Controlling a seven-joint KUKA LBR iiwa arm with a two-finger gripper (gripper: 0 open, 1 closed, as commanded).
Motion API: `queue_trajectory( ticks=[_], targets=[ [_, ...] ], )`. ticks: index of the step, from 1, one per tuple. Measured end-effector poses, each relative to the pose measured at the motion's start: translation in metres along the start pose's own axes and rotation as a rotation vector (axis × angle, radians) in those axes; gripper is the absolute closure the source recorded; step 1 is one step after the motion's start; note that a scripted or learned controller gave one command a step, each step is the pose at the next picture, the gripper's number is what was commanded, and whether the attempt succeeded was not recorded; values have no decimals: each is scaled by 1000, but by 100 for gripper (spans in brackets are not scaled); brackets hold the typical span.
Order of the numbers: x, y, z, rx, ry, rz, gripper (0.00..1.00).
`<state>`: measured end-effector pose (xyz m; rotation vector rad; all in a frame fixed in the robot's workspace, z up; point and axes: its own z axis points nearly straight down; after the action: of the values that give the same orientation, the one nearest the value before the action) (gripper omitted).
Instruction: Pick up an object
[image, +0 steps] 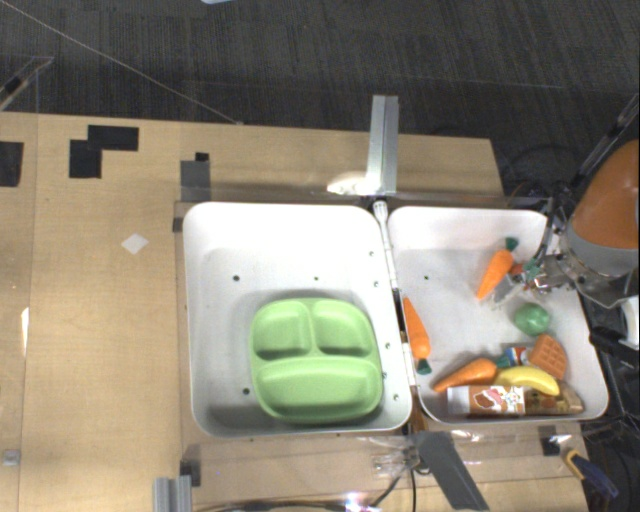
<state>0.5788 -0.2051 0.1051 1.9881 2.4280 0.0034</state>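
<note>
Resting on a tan wooden bench (90, 330) before dark carpet, two white bins sit side by side. The left bin (215, 290) holds a green divided plate (316, 358) at lower centre, bare floor around it. In the right bin (450, 235), the gripper (530, 275) hovers beside an orange carrot (494, 273); its opening is unclear.

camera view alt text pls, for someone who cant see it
The grey robot arm's gripper sits low in the right white bin, beside an orange toy carrot and above a green round toy. More toy food lies along that bin's near edge. The left white bin holds a green divided plastic tray.
</note>
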Motion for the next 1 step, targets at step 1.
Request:
queue_trajectory(
  ticks=[1],
  targets=[
    [-4,58,17,-7,-3,139,0]
  ],
)
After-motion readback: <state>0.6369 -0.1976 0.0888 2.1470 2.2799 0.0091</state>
